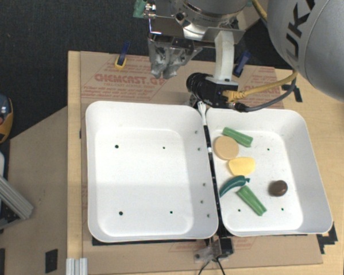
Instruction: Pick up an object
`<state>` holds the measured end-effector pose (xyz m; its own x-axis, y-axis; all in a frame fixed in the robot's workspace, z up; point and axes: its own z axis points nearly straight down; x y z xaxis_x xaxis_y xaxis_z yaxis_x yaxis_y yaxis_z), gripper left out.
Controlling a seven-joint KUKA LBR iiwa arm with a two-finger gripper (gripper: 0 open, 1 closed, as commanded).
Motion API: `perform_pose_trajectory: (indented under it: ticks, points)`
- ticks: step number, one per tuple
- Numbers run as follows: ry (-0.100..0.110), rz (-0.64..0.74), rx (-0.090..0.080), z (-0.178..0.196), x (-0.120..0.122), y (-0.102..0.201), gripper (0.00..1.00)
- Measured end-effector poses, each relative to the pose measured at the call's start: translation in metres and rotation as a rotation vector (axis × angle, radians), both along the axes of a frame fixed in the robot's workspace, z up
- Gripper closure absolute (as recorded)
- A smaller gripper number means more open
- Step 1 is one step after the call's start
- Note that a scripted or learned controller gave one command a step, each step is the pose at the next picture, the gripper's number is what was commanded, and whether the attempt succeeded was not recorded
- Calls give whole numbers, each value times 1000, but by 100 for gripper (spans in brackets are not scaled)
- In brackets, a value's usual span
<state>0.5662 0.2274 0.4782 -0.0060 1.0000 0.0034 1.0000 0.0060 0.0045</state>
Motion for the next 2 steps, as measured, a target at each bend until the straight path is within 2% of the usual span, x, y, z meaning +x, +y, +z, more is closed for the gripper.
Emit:
perform_pose_trajectory:
  ticks: [1, 2]
  points:
    - [-3, -3, 1, 62, -41, -3, 100]
    - [9, -5, -4, 41, -55, -3, 100]
